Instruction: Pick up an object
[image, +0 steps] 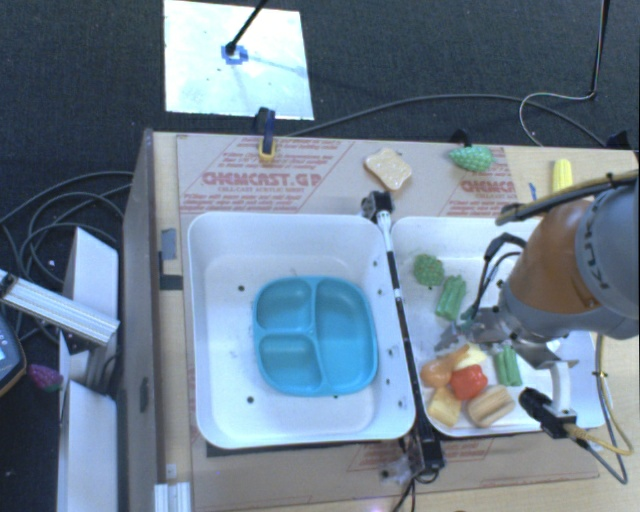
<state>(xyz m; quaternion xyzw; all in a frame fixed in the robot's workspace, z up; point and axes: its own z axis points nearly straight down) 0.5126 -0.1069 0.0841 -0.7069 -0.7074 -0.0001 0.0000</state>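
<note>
Grey-and-orange arm low over right white bin (470, 235) | jaws (478, 335) state: cannot tell | plastic food toys heaped below: red tomato (468, 382), tan bread roll (490, 405), green pieces | nothing visibly lifted; pick judged not yet done

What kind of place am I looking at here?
Probably a robotics lab test bench: a robot arm over two white bins, toy food in one, loose cables on dark carpet.
</note>
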